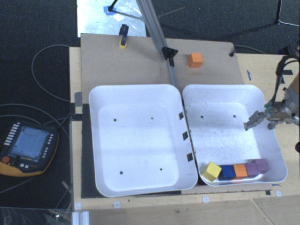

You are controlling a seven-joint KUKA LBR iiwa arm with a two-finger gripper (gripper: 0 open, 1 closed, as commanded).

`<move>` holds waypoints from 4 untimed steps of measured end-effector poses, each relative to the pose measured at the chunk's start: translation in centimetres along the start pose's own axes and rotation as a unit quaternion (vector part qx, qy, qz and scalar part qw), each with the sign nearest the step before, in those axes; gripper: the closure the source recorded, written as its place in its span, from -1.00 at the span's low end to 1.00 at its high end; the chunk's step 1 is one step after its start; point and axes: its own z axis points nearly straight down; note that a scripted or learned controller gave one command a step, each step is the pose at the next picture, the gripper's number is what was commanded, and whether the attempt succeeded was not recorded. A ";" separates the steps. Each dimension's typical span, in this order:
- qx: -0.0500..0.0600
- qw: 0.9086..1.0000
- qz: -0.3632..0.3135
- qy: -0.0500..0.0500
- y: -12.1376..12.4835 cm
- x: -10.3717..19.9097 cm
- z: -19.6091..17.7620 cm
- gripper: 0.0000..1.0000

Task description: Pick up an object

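Five small blocks lie in a row along the near wall of the right bin (262, 102): a yellow block (212, 171) at the left end, turned askew, then a blue block (228, 172), an orange block (240, 170), and two purple blocks, one (252, 168) touching the other (261, 164) at the right end. They sit close together, touching or nearly so, in the bin's near right corner.

The gripper (251, 122) hangs over the right side of that bin, well apart from the row and farther from the camera. Whether it is released or clenched I cannot tell; nothing shows in its grasp. The arm (290, 108) comes in from the right edge.

The left bin (101, 102) stands just beside the right one, their walls meeting down the middle. Both rest on the bench (211, 67). Behind the right bin a lone orange cube (195, 60) sits on the bench. A yellow clamp (123, 36) lies near the bench's far left. A control pendant (27, 146) lies left of the bench.
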 end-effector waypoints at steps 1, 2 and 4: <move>0.002 1.000 -0.002 0.002 2.0 6.8 12.4 -1.00; -0.004 1.000 0.003 -0.002 0.1 3.2 -3.1 -1.00; 0.001 1.000 -0.002 0.002 -4.8 9.9 12.1 -1.00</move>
